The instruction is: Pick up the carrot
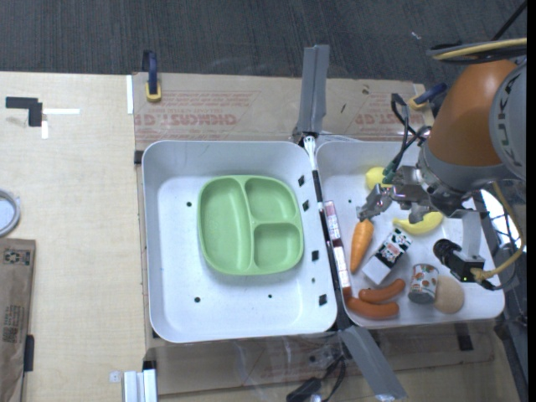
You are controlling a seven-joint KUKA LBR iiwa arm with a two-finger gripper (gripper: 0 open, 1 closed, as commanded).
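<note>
- Two shallow white bins side by side on the bench: left bin [167,249], right bin [486,312].
- Left bin: holding a pale green plastic divided plate [249,224] with three compartments, lying near the middle.
- Right bin: crowded with small toys.
- Orange tapered carrot [361,243] lying on the right bin's floor near its left wall, thick end up, tip pointing down toward the two sausages.
- Two orange-red sausages [374,301] side by side just below the carrot's tip.
- Small black-and-white carton [388,253] just right of the carrot.
- Yellow banana [419,222] above the carton, partly under the arm.
- Small printed can [424,283] and a beige rounded lump [449,296] toward the lower right corner.
- Two-finger gripper [373,201] poised just above the carrot's thick end; jaws spread apart, nothing between them.
- Grey arm with an orange band [469,115] reaching in from the right.
</note>
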